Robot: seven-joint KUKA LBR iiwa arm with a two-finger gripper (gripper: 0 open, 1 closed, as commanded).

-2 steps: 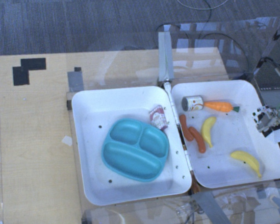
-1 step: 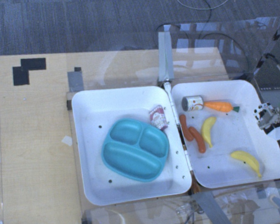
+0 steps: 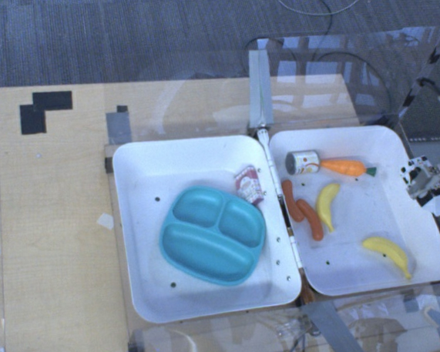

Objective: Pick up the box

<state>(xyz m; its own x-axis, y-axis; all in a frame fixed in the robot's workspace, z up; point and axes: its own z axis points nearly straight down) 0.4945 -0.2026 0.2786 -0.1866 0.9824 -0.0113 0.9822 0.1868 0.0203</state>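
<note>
In the left bin (image 3: 146,294), a blue divided plate (image 3: 212,235) fills the middle, and the small red box (image 3: 249,185) lies by the bin's right edge. The right bin (image 3: 426,267) carries a can (image 3: 302,162), carrot (image 3: 345,168), sausages (image 3: 302,210) and two bananas (image 3: 328,204). The gripper (image 3: 423,177) hovers at that bin's right edge, well apart from the box.

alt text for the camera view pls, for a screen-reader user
A small red-and-white box lies in the left white bin beside a teal divided plate. The right white bin holds a tin can, a carrot, sausages and two bananas; the gripper sits at its right rim.
</note>
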